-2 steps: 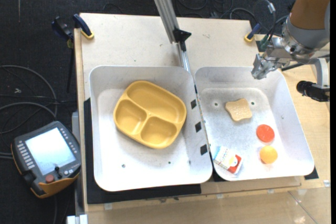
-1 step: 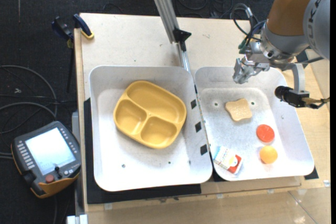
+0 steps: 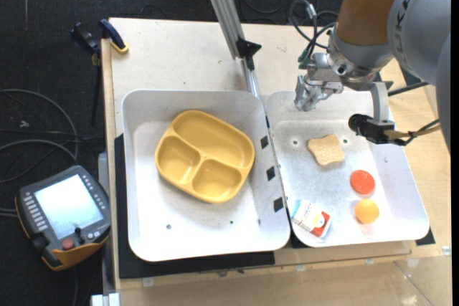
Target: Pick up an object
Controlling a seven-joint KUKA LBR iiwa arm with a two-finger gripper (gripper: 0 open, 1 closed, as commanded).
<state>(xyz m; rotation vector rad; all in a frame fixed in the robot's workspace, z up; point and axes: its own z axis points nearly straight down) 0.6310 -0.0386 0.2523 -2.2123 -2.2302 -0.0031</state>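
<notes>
My gripper point(image 3: 308, 102) hangs over the back edge of the right bin point(image 3: 401, 175), its fingertips close together with nothing between them. In that bin lie a tan slice of bread point(image 3: 327, 150), a red round piece point(image 3: 362, 181), a small orange ball point(image 3: 366, 211) and a white carton with red and blue print point(image 3: 312, 218). The bread lies a short way in front and to the right of the fingertips. A yellow divided plate point(image 3: 206, 155) rests in the left bin point(image 3: 143, 211).
A slanted metal pole point(image 3: 222, 0) rises from a clamp between the bins at the back. A black camera mount point(image 3: 369, 127) sits over the right bin's back right. A teach pendant point(image 3: 61, 215) lies on the floor at left.
</notes>
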